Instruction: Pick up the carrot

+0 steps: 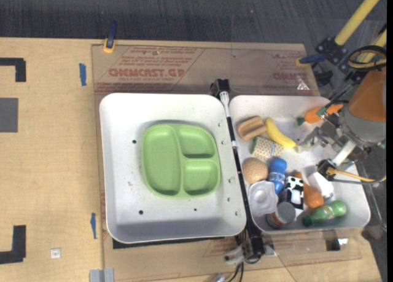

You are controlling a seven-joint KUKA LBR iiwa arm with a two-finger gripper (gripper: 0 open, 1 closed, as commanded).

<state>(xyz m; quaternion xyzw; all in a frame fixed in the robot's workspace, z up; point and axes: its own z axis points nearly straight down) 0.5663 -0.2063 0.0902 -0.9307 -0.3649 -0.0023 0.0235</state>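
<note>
carrot at the right bin's upper right

you'll find the carrot (314,113) lying at the upper right of the right bin (362,213), right of the banana (279,134). the claw (320,138) sits just below it; you can't tell its state. the green plate (181,160) fills the left bin (116,170).
</note>
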